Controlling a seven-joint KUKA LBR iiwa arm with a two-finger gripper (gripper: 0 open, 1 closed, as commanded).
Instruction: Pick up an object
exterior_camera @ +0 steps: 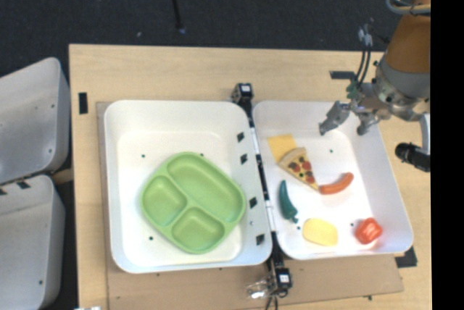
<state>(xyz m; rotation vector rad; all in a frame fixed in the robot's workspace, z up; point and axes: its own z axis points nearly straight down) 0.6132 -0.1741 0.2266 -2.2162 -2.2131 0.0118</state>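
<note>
Near edge of desk: a small black clip (277,277) sits at the near end of the seam between the two bins, on the pale wooden desk (174,73).
Left bin (116,156): shallow and white, carrying a green divided plate (192,202) with three compartments, lying toward the bin's near half.
Right bin (388,178): shallow and white, touching the left bin along the seam.
Near edge of right bin: a yellow lemon-like piece (320,232) lies toward the middle; a red pepper-like piece (368,230) lies near the bin's near right corner, apart from the yellow one.
Beside the seam: a dark green pepper-like piece (287,202) lies lengthwise, just beyond and left of the yellow piece.
Middle of right bin: an orange-red sausage (336,185), curved, its left end touching or nearly touching the pizza slice (301,166).
Beyond the pizza: a yellow cheese wedge (282,145), touching the slice's far side.
Pincer (349,120): over the far right part of the right bin, its two fingers spread apart with nothing between them, well apart from every toy food piece.
Arm (408,48): grey with an orange band, reaching in over the desk's right edge.
Far end of seam: a second black clip (242,93).
</note>
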